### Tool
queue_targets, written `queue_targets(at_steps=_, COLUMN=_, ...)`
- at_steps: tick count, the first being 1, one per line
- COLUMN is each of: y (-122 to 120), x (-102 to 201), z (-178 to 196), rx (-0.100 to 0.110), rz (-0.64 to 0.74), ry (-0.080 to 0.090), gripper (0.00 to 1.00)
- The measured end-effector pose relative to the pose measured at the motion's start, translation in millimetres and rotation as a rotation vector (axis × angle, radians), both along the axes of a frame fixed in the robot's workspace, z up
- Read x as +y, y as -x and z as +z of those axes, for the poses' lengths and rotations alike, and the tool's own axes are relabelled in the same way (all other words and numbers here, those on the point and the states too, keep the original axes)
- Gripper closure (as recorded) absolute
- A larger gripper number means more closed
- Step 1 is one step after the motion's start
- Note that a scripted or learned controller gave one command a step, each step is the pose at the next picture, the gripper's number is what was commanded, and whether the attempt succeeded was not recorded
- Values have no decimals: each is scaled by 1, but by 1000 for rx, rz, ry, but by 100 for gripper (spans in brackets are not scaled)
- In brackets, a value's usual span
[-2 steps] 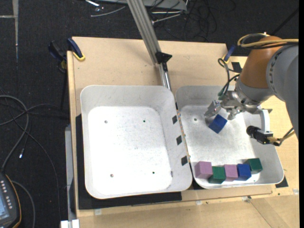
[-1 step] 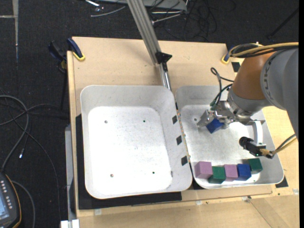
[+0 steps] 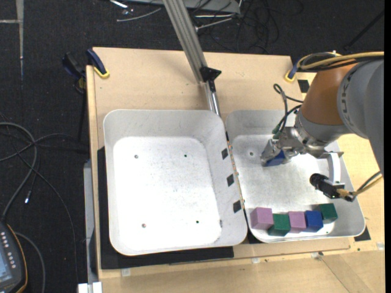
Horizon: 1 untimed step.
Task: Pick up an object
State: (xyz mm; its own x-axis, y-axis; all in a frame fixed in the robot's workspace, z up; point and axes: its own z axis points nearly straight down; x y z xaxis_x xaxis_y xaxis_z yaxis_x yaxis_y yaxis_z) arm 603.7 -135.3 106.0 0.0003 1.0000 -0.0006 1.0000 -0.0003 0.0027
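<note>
In right bin (image 3: 244,133) | hand (image 3: 273,157) clamped on blue block (image 3: 276,159) | smooth cubes (image 3: 293,220) along the near wall

We look down from one fixed camera above the bench (image 3: 183,72), tilted so the far edge sits high in view and the near edge low. We stand far enough off to take in both white bins whole: the left bin (image 3: 116,163) and the right bin (image 3: 351,224) side by side, with dark floor and cables beyond the bench's far and left edges. The arm (image 3: 348,96) enters from our right.
</note>
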Motion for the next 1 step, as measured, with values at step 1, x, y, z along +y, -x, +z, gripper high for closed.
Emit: queue_targets(at_steps=1, y=-13, x=70, z=94, rx=-6, rz=9, ry=-2, gripper=100)
